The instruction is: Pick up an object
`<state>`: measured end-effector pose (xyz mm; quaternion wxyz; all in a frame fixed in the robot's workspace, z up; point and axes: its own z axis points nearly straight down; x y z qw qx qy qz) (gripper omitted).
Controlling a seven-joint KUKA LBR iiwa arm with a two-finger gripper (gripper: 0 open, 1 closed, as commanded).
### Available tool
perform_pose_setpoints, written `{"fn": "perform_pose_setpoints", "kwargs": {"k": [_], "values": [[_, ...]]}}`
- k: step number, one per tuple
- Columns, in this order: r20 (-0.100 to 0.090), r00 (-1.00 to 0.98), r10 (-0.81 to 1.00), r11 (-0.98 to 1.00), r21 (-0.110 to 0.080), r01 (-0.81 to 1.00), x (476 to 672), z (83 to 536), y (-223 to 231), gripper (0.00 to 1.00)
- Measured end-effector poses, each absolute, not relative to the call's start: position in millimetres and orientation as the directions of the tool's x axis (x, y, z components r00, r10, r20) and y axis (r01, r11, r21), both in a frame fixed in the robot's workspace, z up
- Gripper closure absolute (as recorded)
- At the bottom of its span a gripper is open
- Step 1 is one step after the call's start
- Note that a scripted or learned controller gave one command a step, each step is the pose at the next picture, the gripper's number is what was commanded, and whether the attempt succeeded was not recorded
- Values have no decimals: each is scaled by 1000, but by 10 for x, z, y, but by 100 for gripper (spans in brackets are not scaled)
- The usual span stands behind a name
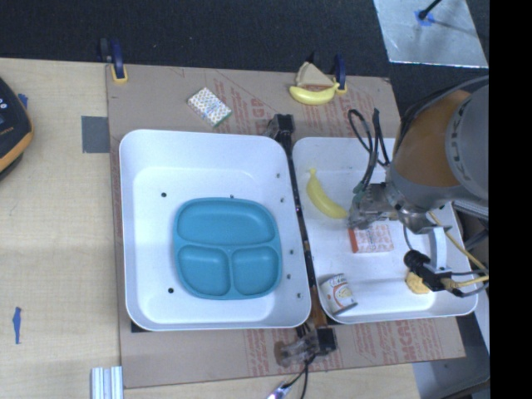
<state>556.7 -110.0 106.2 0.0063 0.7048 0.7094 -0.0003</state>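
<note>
Gripper (364, 213): I see it low over the middle of the right bin (332, 152). From this slant I cannot tell how far open it is, nor whether it has hold of anything.
Arm (436, 152): it comes in from 3 o'clock, its orange band above the bin's right half.
Banana (324, 198): it lies slanted on the right bin's floor, just beside the gripper at its 10 o'clock.
Red-and-white packet (371, 239): it lies flat on the floor, just beside the gripper at its 6 o'clock.
Small can (337, 293): it sits in the right bin's 7 o'clock corner, against the rim.
Left bin (141, 165): it holds a blue divided plate (226, 248), lying flat, slightly toward 6 o'clock.
Outside the bins: I see a second banana (312, 95) at 12 o'clock and a patterned packet (209, 105) at 11 o'clock.
</note>
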Motion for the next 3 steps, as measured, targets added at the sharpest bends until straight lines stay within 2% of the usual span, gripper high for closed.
{"fn": "perform_pose_setpoints", "kwargs": {"k": [1,2,3], "values": [[-9,-7,1000,7,8,1000,5566,1061,-1099,0],[-9,-3,1000,4,13,1000,5465,964,-1038,0],[-11,-3,1000,4,12,1000,5466,1070,-1059,100]]}}
